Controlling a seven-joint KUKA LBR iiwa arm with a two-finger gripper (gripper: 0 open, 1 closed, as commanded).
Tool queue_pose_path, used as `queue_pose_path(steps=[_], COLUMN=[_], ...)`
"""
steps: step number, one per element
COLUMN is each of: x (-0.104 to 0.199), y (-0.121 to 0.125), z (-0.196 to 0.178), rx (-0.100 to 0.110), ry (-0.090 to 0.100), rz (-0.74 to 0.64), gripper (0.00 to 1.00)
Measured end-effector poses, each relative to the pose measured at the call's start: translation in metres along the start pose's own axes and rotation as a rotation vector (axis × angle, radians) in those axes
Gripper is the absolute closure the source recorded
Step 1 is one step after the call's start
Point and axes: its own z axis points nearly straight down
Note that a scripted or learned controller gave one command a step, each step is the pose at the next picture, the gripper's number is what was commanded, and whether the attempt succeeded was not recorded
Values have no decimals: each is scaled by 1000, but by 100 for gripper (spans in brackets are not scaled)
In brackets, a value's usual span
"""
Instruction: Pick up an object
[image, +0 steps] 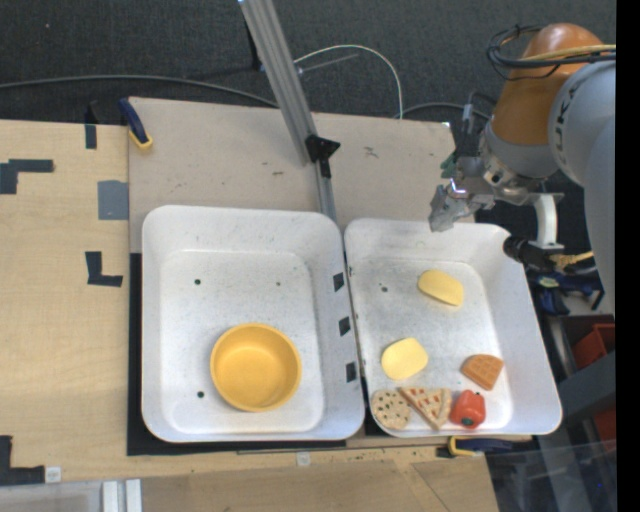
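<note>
No legible text (anywhere visible)

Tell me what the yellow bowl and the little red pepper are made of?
The yellow bowl looks like matte plastic: one even colour, smooth rounded rim, no glare. The red pepper seems to be glossy toy plastic, with a small bright shine, though it is too small to be sure.

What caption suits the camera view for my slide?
KUKA arm's gripper above the right bin of toy foods; yellow bowl in the left bin.
</note>
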Motion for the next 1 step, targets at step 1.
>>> queue_pose_path(steps=[1], x=[0], y=[1], z=[-49], rx=[0], ry=[0], rz=[0], gripper=[100])
